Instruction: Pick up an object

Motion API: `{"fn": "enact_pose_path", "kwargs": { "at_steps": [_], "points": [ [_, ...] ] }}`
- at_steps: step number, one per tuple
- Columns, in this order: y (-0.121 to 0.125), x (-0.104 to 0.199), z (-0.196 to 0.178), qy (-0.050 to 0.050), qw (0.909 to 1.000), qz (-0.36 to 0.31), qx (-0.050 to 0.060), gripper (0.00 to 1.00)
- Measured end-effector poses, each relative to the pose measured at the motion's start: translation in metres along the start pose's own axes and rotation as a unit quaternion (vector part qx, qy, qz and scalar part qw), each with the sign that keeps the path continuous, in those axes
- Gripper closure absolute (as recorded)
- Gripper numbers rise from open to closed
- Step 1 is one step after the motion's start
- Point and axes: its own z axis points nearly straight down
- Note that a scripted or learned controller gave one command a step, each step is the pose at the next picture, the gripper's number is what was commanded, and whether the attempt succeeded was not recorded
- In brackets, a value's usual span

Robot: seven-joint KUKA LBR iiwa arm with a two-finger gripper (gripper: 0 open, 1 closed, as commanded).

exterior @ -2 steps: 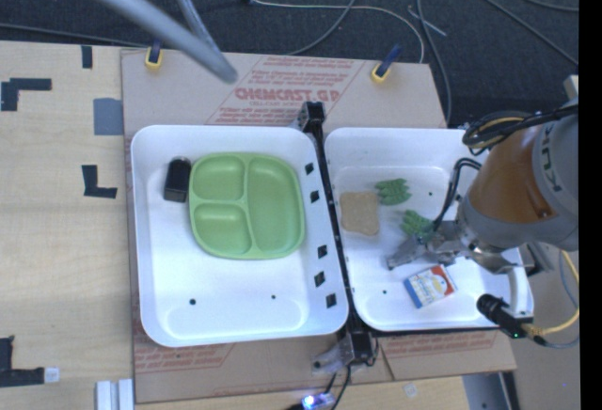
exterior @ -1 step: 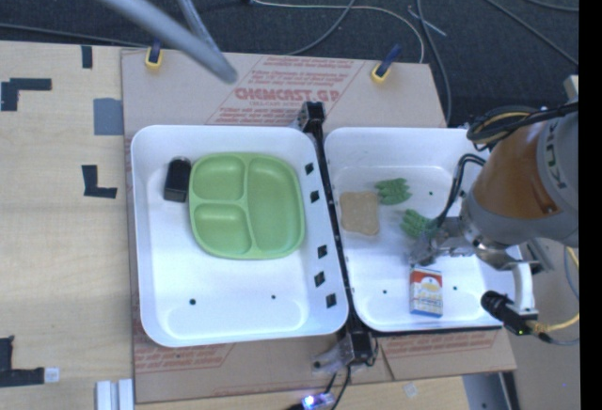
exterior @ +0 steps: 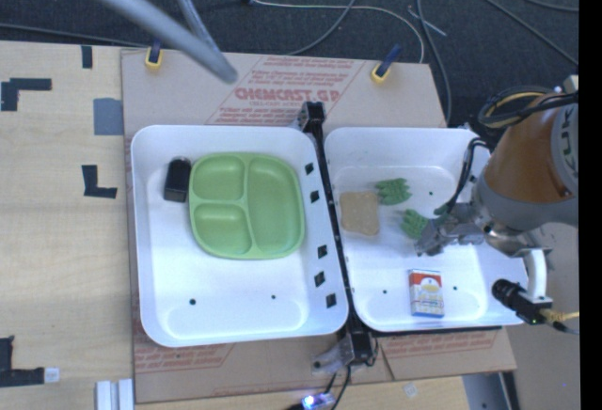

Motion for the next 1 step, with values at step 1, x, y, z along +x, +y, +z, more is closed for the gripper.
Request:
{"fn": "enact_pose_path", "kwargs": {
  "at_steps": [1],
  "points": [
    [0.0102,-0.0039,-0.0497,-0.001,1.0000,0.000,-0.001,1.00]
  ]
}}
